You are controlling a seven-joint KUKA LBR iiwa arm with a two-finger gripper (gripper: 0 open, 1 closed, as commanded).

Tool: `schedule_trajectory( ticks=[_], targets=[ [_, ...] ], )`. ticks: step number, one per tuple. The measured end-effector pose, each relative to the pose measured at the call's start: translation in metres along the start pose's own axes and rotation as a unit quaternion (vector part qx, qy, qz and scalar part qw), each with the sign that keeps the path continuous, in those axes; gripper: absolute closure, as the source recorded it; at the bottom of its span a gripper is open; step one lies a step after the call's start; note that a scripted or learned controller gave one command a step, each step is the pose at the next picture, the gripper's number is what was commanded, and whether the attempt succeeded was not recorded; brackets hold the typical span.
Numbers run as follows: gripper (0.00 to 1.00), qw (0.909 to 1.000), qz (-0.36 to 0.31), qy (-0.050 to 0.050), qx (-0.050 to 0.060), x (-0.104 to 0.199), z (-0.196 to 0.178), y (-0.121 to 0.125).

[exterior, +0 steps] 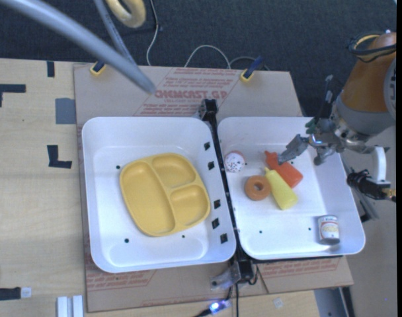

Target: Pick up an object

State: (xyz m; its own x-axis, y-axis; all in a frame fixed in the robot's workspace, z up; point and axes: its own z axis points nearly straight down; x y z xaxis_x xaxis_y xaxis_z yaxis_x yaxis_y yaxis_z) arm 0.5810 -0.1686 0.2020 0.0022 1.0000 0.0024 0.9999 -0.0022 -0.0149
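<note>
small tin can [329, 230] is lying closest to you, near the front right corner of the right bin [350, 243]. you're looking at one view, so going through it front to back. yellow divided plate [164, 193] is sitting alone in the left bin [102, 243]. in the right bin, a brown ring-shaped donut [257, 188] is lying just beside a yellow bottle-like piece [281, 190], and that piece is touching an orange-red block [285, 169] at its upper end. a small white round thing with red spots [234, 162] is sitting near the divider, apart from the cluster.

the gripper [295, 148] is hovering over the back right part of the right bin, reaching in from your right, just above and beside the orange-red block. its fingers are looking spread apart, and nothing is showing between them, so you're not seeing a grasp yet.

judging from this, you're in the approach step, with the orange-red block as the likely target. the next move is calling for lowering the gripper so the fingers straddle the block, then closing. watch the yellow piece pressing against it; it may be getting in a finger's way.
</note>
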Motion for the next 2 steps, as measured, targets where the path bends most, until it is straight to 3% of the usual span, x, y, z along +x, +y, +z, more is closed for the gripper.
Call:
schedule_trajectory(
  ticks=[1,2],
  targets=[
    [0.0,1.0,-0.002,-0.001,-0.007,0.0,-0.008,0.003],
    [0.0,1.0,-0.001,-0.001,-0.004,-0.008,0.052,0.001]
  ],
)
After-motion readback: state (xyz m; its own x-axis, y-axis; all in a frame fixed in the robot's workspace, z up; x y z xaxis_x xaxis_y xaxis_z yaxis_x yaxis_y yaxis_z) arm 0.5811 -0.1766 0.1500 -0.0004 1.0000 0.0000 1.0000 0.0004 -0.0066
